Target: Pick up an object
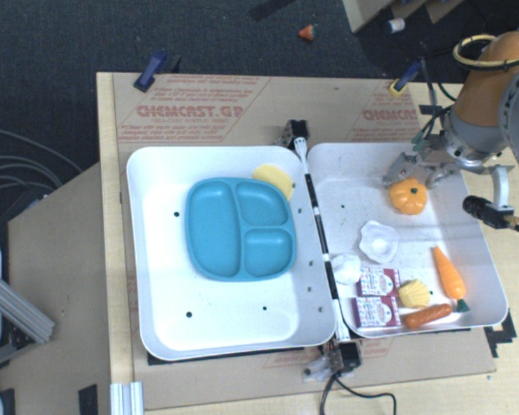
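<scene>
Over the right bin: pincer above an orange fruit

At upper right of the camera view, the pincer (413,169) is seen spread open, nothing held, just above the orange fruit (408,197) lying in the right bin (493,275).

Both bins (156,232) white. Left one: light blue divided plate (240,229), pale yellow lump (275,178) at its top edge. Right one: orange pumpkin (408,196), orange carrot (449,272), white cup (378,241), red-and-white cartons (376,296), yellow piece (414,295), red-orange pepper (426,316). Bench board (199,111) tan with red print. Floor (69,24) dark grey.
</scene>
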Available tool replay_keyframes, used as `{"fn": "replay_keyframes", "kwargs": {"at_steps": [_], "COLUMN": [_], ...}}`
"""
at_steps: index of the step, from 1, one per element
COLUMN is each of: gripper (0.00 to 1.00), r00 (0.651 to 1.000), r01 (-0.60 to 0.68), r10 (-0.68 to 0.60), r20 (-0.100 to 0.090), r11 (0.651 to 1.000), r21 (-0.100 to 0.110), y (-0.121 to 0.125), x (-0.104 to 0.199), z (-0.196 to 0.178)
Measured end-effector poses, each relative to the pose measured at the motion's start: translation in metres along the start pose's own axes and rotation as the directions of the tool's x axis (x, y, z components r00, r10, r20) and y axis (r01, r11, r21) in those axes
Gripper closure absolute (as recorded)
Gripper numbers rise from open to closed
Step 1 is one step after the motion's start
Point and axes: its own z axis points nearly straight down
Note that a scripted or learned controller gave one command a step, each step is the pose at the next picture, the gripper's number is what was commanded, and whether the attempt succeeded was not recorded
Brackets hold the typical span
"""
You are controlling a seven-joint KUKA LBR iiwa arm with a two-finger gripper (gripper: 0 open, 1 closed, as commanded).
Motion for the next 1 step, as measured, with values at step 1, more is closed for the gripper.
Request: {"fn": "replay_keyframes", "kwargs": {"at_steps": [1], "gripper": [0.0], "r00": [1.0], "r01": [0.001], "r10": [-0.001], "r20": [-0.001], "r11": [1.0], "r21": [0.0], "y": [0.0001], "x": [-0.0002], "z": [0.0]}}
